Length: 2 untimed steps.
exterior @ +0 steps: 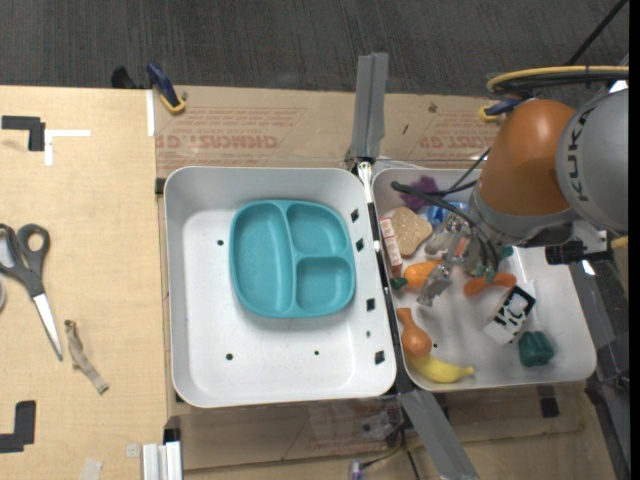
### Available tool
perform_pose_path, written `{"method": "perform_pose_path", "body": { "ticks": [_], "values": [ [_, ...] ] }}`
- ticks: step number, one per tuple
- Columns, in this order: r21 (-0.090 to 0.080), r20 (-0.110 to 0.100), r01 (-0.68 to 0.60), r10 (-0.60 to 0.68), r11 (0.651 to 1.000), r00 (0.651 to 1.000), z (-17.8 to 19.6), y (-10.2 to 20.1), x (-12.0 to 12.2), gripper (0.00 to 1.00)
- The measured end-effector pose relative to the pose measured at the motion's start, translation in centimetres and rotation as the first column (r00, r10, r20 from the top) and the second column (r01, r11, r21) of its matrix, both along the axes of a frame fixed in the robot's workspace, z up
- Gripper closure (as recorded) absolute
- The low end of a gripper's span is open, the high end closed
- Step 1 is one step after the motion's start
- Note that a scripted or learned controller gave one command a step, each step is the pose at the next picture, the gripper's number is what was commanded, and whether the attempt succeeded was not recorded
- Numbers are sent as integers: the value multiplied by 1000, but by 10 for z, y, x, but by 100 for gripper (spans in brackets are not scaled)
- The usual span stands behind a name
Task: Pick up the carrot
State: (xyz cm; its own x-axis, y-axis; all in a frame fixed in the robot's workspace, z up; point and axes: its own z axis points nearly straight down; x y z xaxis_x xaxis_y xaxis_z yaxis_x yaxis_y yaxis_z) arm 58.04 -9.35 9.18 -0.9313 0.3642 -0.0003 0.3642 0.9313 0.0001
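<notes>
Over the right bin (pixel 560 363), the hand (pixel 447 268) is lowered among the clutter, its metal fingers (pixel 436 286) pointing down toward the bin floor; whether they are spread or closed cannot be told, and nothing is seen gripped between them. The carrot (pixel 419 274) lies just to the left of the fingers, near the wall shared by the two bins, below a slice of bread (pixel 410 230). A second orange piece (pixel 487 284) is seen on the other side of the hand. Nearer the front edge of the same bin, a banana (pixel 443 371) and a small pear-shaped fruit (pixel 414 338) are found, with a white box (pixel 510 313) and a green pepper (pixel 535 348) to their right. A teal divided plate (pixel 294 258) is set in the left bin (pixel 200 298). On the counter (pixel 90 228) at far left, scissors (pixel 32 278) are laid.
</notes>
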Motion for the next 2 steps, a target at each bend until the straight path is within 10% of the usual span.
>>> {"method": "perform_pose_path", "body": {
  "ticks": [1,2],
  "values": [
    [0,-1,133,-133,991,991,0,-5,-34,0],
    [0,2,174,-174,985,985,0,-2,-17,0]
  ]
}}
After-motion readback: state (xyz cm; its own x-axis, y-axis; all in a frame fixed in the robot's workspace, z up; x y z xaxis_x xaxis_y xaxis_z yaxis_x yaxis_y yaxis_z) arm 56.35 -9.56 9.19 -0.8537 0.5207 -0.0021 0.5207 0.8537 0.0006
